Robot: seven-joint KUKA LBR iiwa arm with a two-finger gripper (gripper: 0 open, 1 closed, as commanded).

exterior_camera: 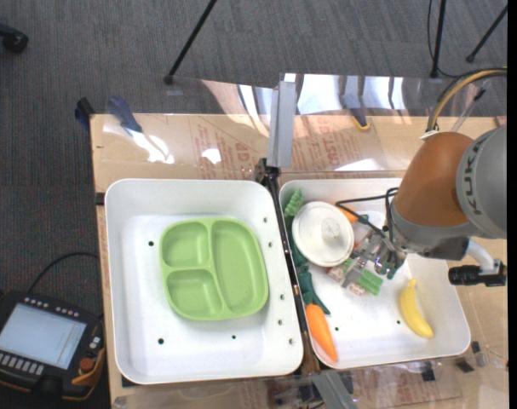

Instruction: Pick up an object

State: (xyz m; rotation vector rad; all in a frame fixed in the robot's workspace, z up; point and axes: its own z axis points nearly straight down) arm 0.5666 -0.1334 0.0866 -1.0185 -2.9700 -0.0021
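The gripper (370,267) sits low in the middle of the right bin (452,339), over a green block (366,283) beside the white lid (323,233); whether it's wide or narrow, I cannot tell. Crowded neighbours could spoil the grasp.

arm (462,194): cut off at right edge | pincer (370,267): finger state unclear | small items beneath: unidentifiable
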